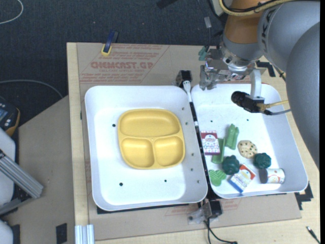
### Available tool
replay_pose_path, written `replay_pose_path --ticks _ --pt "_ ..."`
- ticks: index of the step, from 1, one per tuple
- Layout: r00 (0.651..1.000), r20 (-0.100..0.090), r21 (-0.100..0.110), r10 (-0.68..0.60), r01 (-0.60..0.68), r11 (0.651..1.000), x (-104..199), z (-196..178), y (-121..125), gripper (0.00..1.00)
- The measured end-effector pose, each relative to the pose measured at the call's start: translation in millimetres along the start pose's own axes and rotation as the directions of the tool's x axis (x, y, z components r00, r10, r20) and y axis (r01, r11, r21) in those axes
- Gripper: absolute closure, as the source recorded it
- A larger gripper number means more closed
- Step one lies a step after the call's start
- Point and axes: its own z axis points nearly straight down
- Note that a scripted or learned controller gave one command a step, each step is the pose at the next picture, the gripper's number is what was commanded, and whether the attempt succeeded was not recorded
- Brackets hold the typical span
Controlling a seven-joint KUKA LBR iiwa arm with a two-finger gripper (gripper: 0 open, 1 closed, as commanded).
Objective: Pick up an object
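Observation:
My gripper (207, 81) hangs over the far left corner of the right bin (284, 136), below the orange band of the arm. Nothing shows beneath it but bare white bin floor. The objects lie in the near half of that bin, well apart from the gripper: a red and white card box (209, 141), a green bottle (231, 136), a cookie (247, 148), two dark green broccoli pieces (231, 164) (262, 160), a light green piece (217, 177), a small carton (242, 178) and a white cup (274, 176).
The left bin (96, 136) holds a yellow divided plate (151, 138). A black part (246, 101) with a yellow cable hangs off the arm over the right bin. The rim between the two bins (195, 131) runs just left of the gripper.

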Motion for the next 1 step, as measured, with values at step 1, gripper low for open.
replay_pose_path --ticks 1 --pt "1.0 0.0 -0.002 0.0 0.0 1.0 -6.0 -16.9 7.6 1.0"
